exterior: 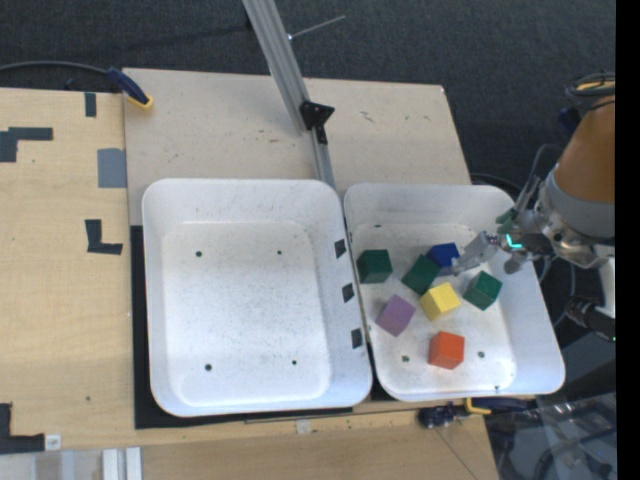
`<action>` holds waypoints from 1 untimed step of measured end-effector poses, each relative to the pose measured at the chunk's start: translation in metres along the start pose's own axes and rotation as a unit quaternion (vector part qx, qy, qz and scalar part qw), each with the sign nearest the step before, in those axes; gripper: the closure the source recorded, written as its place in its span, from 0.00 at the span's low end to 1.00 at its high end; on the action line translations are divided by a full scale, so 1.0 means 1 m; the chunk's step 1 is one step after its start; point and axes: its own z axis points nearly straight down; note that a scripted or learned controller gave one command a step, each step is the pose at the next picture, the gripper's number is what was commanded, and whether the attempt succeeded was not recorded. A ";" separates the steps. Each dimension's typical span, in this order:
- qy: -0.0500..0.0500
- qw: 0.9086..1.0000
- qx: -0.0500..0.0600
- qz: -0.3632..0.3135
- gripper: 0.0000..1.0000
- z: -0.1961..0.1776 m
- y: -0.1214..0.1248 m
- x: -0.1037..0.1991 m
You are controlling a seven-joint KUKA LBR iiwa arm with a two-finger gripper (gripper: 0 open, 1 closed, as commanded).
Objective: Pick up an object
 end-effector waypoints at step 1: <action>0.000 1.000 -0.002 -0.001 0.00 -0.002 0.001 0.000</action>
